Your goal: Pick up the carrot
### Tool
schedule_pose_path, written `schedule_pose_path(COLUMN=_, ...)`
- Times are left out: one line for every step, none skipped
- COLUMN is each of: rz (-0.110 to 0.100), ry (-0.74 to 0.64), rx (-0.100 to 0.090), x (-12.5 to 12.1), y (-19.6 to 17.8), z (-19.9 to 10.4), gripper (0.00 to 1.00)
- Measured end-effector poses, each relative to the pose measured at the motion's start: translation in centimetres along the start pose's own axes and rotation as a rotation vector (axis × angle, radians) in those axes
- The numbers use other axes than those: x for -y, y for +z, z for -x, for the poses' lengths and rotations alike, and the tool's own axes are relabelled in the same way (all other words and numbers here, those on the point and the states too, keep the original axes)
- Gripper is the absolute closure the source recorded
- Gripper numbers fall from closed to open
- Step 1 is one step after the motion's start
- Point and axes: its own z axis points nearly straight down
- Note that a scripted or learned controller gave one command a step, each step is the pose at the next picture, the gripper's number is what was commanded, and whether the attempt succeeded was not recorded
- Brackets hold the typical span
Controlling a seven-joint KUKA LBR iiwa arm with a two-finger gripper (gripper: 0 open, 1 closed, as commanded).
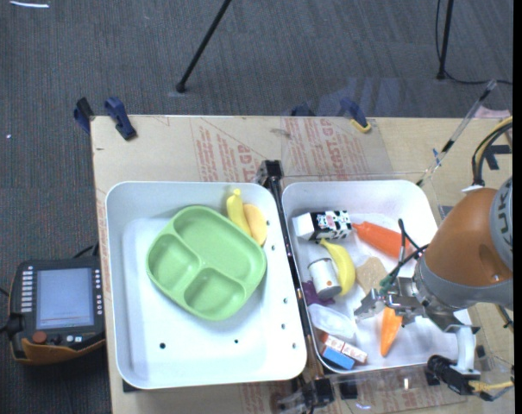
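The gripper [388,304] hangs low in the right bin [416,198], toward its near right part, with the grey arm [468,257] and its orange band coming in from the right above it. A carrot [388,331] sits upright directly under the gripper, its top end seeming to rise between the metal fingers [373,302], which stand only narrowly apart around it; whether they actually press on it cannot be told from this angle. A second orange piece [380,237], longer and lying flat, rests farther back in the same bin, just right of a small black-and-white carton [333,223]. A banana [342,266] curves through the middle of that bin beside a little white can [323,276], and a red and blue box [342,352] lies against the near edge. In the left bin [127,231] a green divided plate [206,262] sits tilted, with two yellow pieces of fruit [246,216] touching its far right rim.
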Motion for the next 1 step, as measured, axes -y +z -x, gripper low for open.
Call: schedule_pose_path(rz=-0.002, ry=0.008, rx=-0.001, x=0.06, y=-0.91, z=0.16, gripper=1.00)
